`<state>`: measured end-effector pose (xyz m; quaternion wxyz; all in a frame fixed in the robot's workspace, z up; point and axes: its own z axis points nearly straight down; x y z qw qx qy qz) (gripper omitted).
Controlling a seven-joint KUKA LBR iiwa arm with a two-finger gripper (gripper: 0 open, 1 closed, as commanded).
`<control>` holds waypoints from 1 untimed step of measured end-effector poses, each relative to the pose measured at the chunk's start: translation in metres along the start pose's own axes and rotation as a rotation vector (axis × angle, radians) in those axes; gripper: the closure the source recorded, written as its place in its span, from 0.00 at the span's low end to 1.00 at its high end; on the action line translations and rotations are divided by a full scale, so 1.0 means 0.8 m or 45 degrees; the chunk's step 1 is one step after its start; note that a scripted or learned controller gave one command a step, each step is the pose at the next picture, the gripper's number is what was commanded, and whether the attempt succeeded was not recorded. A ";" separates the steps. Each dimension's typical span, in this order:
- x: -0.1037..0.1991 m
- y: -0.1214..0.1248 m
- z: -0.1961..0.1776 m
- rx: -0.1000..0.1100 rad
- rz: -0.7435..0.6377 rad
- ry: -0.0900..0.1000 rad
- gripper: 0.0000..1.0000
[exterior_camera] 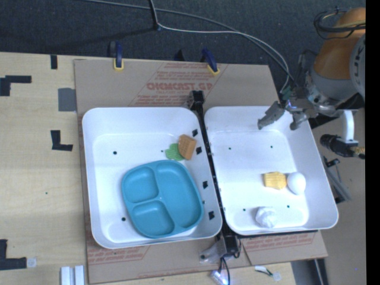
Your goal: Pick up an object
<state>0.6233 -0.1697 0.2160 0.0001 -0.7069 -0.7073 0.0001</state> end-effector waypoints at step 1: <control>-0.001 -0.015 -0.118 -0.011 -0.079 -0.003 0.00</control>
